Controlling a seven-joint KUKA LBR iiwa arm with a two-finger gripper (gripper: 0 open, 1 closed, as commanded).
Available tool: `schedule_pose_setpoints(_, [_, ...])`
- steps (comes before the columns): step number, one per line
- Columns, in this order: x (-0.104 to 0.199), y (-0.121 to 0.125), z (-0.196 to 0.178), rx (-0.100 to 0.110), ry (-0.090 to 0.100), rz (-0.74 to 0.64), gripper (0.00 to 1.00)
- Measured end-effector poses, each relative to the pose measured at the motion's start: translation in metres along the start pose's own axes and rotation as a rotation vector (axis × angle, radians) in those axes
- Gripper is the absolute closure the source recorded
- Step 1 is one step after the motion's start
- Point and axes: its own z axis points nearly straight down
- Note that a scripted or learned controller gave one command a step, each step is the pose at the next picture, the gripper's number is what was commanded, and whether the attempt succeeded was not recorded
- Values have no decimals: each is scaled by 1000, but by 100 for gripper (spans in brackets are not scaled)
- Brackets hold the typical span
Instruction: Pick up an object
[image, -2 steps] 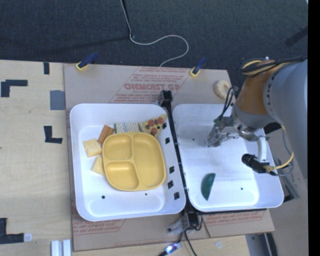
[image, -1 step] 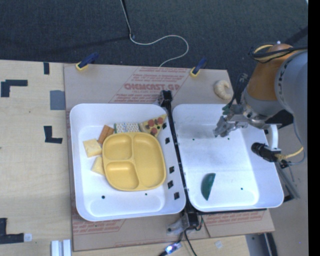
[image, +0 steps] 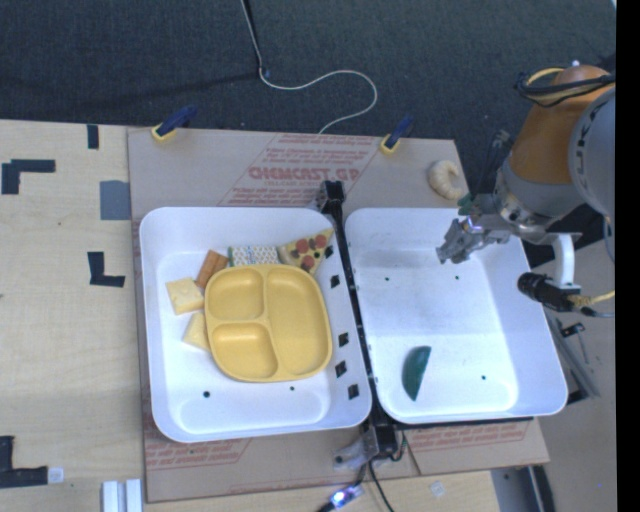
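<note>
Camera view, from above at a slant. I see two white bins side by side on a cardboard sheet (image: 300, 170) laid over the wooden bench.

Left bin (image: 165, 400): a yellow divided plate (image: 268, 322) with three compartments sits near the middle. Along its upper and left edges lie small pieces: two pale crackers (image: 185, 296) at the left, touching or just beside the plate; an orange-brown strip (image: 211, 266); a speckled flat piece (image: 252, 256); and a pizza-like slice (image: 310, 248) near the divider between the bins.

Right bin (image: 520, 400): a dark green object (image: 415, 371), narrow and leaf-shaped, lies flat on the floor toward the near edge, left of centre. Nothing touches it. I log it as the likeliest pick target.

Arm enters from the right, orange band (image: 550, 140) above the wrist. The gripper (image: 455, 246) hangs over the far part of the right bin, well apart from the green object. It's small and dark against the bin floor; I cannot tell its state, and I see nothing in it.

Outside the bins: a pale lumpy object (image: 447, 179) on the cardboard just beyond the right bin's far edge, and a white cable (image: 330, 85) looping across the dark floor behind the bench.
</note>
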Motion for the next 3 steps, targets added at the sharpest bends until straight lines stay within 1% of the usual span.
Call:
schedule_pose_setpoints(1, [1, 1, -39, -2, 0, 0, 100])
schedule_pose_setpoints(2, [62, 2, -44, 2, 2, -6, 100])
schedule_pose_setpoints(3, [107, 1, -37, 4, 1, -4, 100])
